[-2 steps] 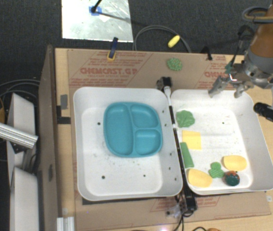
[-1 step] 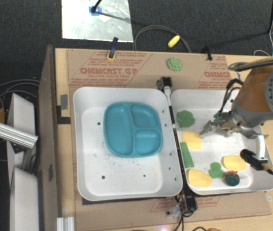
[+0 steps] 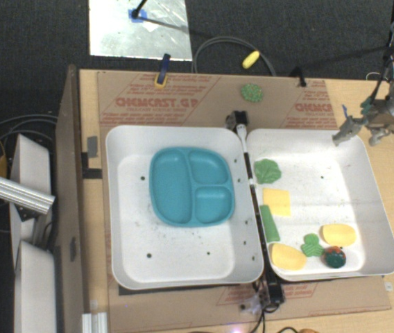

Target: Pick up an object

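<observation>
Toys (image 3: 280, 201) all lie in the bin (image 3: 374, 186) below the tool (image 3: 361, 129), which hangs open-fingered and empty, so picking is undone.

the right bin (image 3: 363, 186) has open floor in its centre and toward 12 and 3 o'clock. toys crowd its 9 o'clock wall and the 6 o'clock end, close together. in the left bin (image 3: 124, 186) the blue tray (image 3: 191, 186) takes the middle; only a bare margin runs around it, widest at 6 o'clock.
</observation>
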Available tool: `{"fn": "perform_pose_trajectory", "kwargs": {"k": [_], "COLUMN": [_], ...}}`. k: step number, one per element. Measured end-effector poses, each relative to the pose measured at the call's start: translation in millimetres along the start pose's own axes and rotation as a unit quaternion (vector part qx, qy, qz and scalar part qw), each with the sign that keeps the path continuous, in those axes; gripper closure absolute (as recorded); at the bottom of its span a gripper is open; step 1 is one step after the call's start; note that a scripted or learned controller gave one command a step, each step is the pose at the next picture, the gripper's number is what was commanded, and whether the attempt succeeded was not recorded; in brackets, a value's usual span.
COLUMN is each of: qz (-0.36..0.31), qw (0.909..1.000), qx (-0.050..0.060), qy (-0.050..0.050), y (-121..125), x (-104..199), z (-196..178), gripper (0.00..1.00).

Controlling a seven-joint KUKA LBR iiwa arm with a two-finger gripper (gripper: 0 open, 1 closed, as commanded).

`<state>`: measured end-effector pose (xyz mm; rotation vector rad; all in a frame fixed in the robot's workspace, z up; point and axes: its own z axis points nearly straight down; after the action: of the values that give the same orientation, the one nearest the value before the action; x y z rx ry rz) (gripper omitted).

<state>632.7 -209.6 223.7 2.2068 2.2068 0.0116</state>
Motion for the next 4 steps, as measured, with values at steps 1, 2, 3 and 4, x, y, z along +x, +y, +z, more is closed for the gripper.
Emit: {"fn": "perform_pose_trajectory", "kwargs": {"k": [1,2,3,4], "qz": [0.0,0.002,-0.003,-0.004], "qw": [0.9999,1.0,0.9999,1.0], "qx": [0.014,0.004,0.014,0.003], "qy": [0.006,0.001,0.007,0.003], "y": [-118.9,-144.7,-150.0,-143.3], "x": [52.7,8.2,49.2,59.9], "z": [141.7,5.0,109.5,-22.0], "gripper": [0.0,0.0,0.0,0.0]}}
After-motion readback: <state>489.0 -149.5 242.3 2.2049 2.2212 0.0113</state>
